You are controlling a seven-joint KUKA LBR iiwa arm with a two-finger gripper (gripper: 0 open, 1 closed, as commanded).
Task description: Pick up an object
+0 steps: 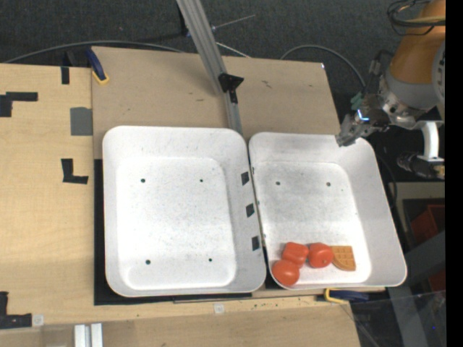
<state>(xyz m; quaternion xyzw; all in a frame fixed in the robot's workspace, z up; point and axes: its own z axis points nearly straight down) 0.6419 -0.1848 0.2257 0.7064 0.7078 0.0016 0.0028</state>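
Three red-orange rounded pieces point(300, 259) lie bunched at the near edge of the right bin point(311, 194). An orange waffle-like piece point(344, 257) rests just to their right. My gripper point(349, 135) hangs over the far right corner of the right bin, well away from those objects. I see nothing between its fingers, and its tip is too small and dark to read.
The left bin point(173, 208) sits beside the right one, their rims meeting at the middle. A grey metal pole point(206, 42) slants across the bench behind the bins. Cables run along the back.
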